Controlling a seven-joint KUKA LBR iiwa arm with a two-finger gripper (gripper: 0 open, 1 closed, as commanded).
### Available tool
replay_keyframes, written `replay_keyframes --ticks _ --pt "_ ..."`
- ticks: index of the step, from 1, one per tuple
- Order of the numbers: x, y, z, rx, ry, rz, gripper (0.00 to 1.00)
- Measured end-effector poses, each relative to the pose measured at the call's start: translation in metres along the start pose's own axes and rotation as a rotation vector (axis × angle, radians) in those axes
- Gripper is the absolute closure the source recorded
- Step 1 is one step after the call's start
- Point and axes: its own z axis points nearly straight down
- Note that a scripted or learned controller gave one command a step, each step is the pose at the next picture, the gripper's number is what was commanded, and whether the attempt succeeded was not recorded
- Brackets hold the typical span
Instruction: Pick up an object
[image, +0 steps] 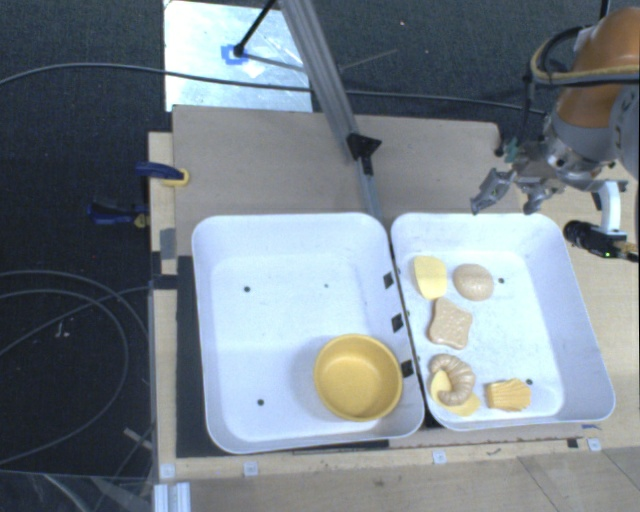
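Observation:
My gripper (510, 196) hovers over the far rim of the right bin (580, 330), its two fingers spread apart with nothing between them. Below it in that bin lie a pale yellow wedge (430, 276), a round beige bun (474, 281), a tan square cracker-like piece (450, 323), a curled croissant-like piece (452, 377) on a yellow slice, and a ridged orange-yellow piece (509, 395). A yellow bowl (358, 376) sits in the near right corner of the left bin (250, 300).
A slanted metal pole (330, 80) crosses above the bench toward the gap between the bins. Clamps (160, 175) grip the bench's left edge. Cables (60, 330) lie on the dark floor to the left.

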Motion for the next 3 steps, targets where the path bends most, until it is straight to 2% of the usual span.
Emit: replay_keyframes --ticks 2,3 --pt "0.002 -0.01 0.122 0.005 0.0 0.002 0.0" --pt "0.002 -0.009 0.122 0.0 -0.001 0.0 0.0"
